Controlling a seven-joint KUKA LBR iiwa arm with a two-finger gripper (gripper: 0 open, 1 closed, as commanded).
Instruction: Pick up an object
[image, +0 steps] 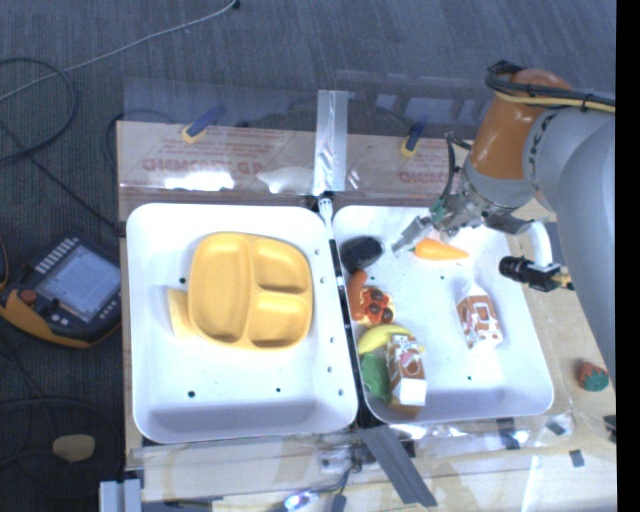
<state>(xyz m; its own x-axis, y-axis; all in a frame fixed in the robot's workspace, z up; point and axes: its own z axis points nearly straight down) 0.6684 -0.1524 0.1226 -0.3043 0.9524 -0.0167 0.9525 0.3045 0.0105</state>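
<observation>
We see the gripper (432, 228) low in the far part of the right bin (520, 395), reached in from the right with its wrist tilted toward the middle. It sits touching or just over the carrot (441, 251), an orange piece lying flat directly beneath it; whether the carrot is between the fingers we cannot tell, and how wide the gripper stands is not clear either. We judge the carrot to be the thing aimed at, since it lies apart from the rest and offers a free approach.

Left of the gripper, near the bin's wall, lies a black lump (360, 251). Nearer the camera from it sits a crowded cluster: a red-orange toy (368, 301), a banana (383, 338), a green piece (373, 374) and a small carton (406, 370), all touching or nearly so. A packet (479, 319) lies alone, nearer us. Far left, the other bin (160, 400) holds a yellow tray (249, 288).
</observation>
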